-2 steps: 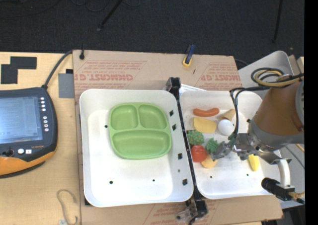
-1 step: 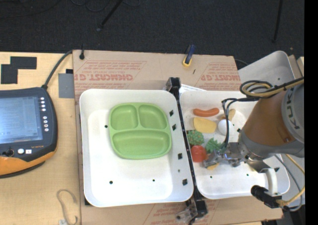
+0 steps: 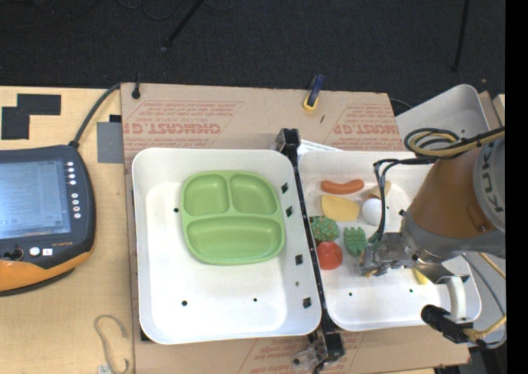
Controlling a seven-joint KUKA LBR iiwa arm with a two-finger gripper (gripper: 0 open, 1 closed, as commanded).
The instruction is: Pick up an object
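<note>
**A:** From the overhead camera, where did the pincer stand?

**B:** Low in the right-hand shallow white plastic bin, under the grey arm with its orange band. How far apart its tips were I could not tell; they were a dark blur, and nothing showed between them.

**A:** And the things it might take?

**B:** All toy food, lying to its left and beyond it. The small green bumpy plastic broccoli piece sat just beside the pincer, nearest of all. Left of that lay the round red plastic tomato and another green leafy piece. Farther off were the yellow plastic wedge, the white egg-shaped piece and the orange-red plastic sausage.

**A:** How would the broccoli handle?

**B:** Light, stiff and hollow, I judged, hardly fragile. Its knobbly sides should give better purchase than the smooth tomato or egg, which looked apt to squirt away. I would close across its narrow middle.
</note>
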